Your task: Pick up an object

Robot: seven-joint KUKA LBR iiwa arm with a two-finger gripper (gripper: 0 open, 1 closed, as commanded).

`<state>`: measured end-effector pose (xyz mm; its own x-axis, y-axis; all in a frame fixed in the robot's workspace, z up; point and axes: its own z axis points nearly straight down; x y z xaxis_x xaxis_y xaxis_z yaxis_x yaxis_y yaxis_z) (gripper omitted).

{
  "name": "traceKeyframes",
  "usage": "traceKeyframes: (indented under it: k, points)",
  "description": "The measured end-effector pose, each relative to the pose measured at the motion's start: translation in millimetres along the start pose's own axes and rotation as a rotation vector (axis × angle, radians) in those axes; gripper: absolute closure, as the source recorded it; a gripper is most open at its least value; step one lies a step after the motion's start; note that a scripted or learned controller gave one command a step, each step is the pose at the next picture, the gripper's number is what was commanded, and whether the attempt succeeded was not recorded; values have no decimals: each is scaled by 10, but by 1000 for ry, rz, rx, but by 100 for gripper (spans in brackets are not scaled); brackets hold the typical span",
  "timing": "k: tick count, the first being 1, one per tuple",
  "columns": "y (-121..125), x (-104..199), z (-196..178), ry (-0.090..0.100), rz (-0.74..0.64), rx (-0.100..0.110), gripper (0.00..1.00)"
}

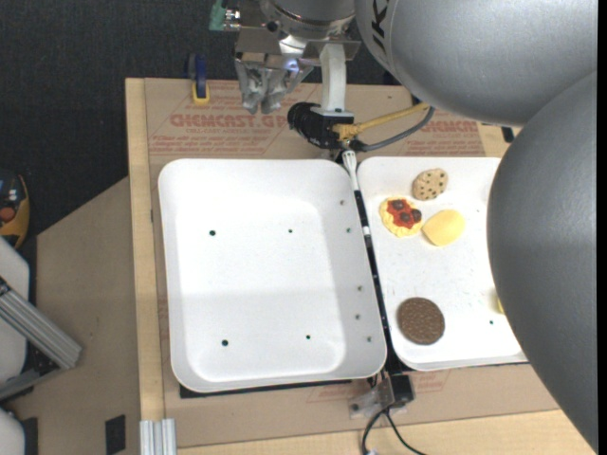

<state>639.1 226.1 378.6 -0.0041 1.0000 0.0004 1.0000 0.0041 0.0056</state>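
Observation:
My gripper (265, 91) hangs high above the far edge of the left bin (190, 254), over the brown board behind it. Nothing shows between its fingertips. In the right bin (455, 354) lie a chocolate-chip cookie (430, 183), a small pizza-like disc with red topping (401, 216), a yellow rounded piece (444, 227) and a dark brown round cookie (420, 319). All of them lie well to the right of and nearer than the gripper. The arm's grey body covers the right part of that bin.
A blue and yellow clamp (199, 77) stands on the board's far left edge. A pale yellow scrap (498, 301) peeks out beside the arm in the right bin. A metal rail (38, 335) runs along the left.

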Motion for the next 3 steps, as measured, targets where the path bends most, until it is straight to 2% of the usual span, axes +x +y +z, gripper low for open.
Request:
traceKeyframes:
  k: [1, 2, 3]
  points:
    - [292, -1017, -555, -3, 14, -5, 100]
    - [-626, -299, 3, 0, -5, 16, 100]
    - [-1370, 17, 849, -3, -2, 19, 100]
